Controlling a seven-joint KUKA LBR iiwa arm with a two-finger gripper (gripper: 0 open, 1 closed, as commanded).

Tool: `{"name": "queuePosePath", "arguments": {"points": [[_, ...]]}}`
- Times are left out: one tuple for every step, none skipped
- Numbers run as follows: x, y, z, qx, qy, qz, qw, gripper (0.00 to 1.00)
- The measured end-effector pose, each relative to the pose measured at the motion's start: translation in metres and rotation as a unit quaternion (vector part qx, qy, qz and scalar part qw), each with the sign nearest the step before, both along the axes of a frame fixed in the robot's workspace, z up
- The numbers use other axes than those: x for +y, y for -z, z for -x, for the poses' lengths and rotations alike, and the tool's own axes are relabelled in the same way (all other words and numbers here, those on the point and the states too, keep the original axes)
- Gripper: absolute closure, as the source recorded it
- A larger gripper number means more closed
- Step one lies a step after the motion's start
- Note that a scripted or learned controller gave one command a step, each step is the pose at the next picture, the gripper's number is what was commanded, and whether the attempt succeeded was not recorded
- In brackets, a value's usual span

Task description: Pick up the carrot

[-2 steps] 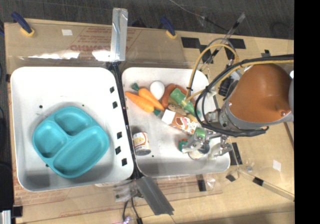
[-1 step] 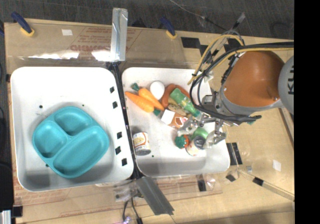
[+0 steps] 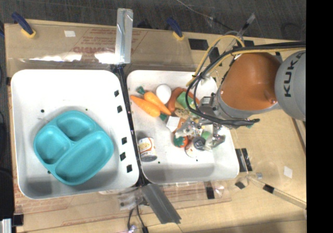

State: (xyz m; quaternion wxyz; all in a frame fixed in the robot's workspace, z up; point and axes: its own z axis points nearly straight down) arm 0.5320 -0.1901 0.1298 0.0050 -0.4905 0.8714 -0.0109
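I see the metal two-finger gripper (image 3: 200, 134) low in the right white bin (image 3: 179, 172), right of the orange carrot (image 3: 146, 106); whether it grips anything, I cannot tell.

The arm (image 3: 291, 83) enters from the 3 o'clock edge as a smooth, rounded grey casing bearing the black letters "KU" of the maker's mark, and it joins a glossy orange domed band (image 3: 250, 82) toward 9 o'clock, which narrows into a short grey metal collar above the wrist. A bundle of black cables (image 3: 225, 56), with one yellowish lead among them, loops from the 12 o'clock side of the orange band and curves down along its 9 o'clock flank. Below the collar, the gripper (image 3: 200, 136) shows as a cluster of small silvery metal parts and fittings, too intricate to resolve in detail.
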Motion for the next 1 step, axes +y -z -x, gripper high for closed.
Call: {"name": "queuePosePath", "arguments": {"points": [[0.0133, 0.0039, -0.0210, -0.013, 0.055, 0.0009, 0.9984, 0.00]]}}
